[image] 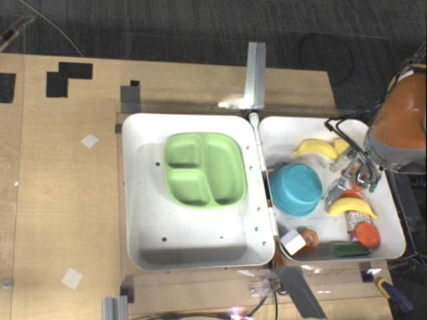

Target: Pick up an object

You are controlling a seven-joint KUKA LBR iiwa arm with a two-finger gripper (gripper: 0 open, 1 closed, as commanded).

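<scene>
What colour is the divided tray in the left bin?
Light green divided tray, seen in the camera view.

This is a robotics lab: a pale plywood bench (60, 199) on dark carpet (167, 19), black tape markers (67, 77), two shallow white plastic bins (143, 245) clamped by bare aluminium brackets (256, 75), and loose black cables (343, 122) trailing off a grey-and-orange robot arm (402, 122).

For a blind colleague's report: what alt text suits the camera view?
The arm's end effector hangs low over the right bin, among two bananas, a blue bowl and small items. The left bin holds a green divided plate.
</scene>
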